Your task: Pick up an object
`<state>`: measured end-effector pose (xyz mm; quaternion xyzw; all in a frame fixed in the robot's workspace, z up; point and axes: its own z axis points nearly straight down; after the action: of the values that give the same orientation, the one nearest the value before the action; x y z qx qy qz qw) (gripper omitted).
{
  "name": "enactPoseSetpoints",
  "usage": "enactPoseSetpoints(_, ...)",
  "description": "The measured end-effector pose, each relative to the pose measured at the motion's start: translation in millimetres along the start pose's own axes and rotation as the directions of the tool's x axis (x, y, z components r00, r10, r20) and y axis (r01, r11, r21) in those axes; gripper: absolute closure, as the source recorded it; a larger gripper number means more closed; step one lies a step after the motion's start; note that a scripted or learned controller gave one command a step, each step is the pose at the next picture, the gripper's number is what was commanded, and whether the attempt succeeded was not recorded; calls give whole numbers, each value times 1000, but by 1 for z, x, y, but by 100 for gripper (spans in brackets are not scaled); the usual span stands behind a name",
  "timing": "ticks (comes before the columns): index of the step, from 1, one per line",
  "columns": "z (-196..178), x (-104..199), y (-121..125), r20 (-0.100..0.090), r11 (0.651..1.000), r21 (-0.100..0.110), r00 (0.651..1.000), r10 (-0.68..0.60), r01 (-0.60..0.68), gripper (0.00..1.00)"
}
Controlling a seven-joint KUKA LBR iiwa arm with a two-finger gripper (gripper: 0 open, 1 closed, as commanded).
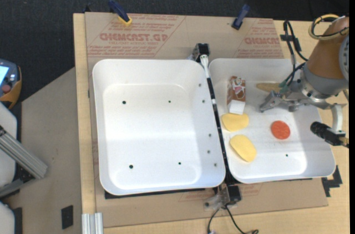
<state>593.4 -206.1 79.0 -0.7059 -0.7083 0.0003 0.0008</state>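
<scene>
A brown bench (166, 33) carries two white bins, with dark floor around it. The gripper (275, 101) hangs over the right bin (310, 166), fingers spread apart and nothing between them. Left of it lies a brown packet (237, 90); below-left sit two yellow pieces (235, 122) (243, 148); just below it, a red disc (280, 130).

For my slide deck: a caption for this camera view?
Gripper over the right bin near a brown-and-white packet, two yellow pieces and a red disc.

Arm (327, 64) over right bin (310, 163)
</scene>
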Motion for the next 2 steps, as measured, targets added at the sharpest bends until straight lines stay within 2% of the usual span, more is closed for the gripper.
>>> enactPoseSetpoints(1, -6, -12, 66, -12, 1000, 1, 1000, -2, 2, 0)
enactPoseSetpoints(2, -17, -17, 63, 2, 1000, 0, 1000, 0, 0, 100)
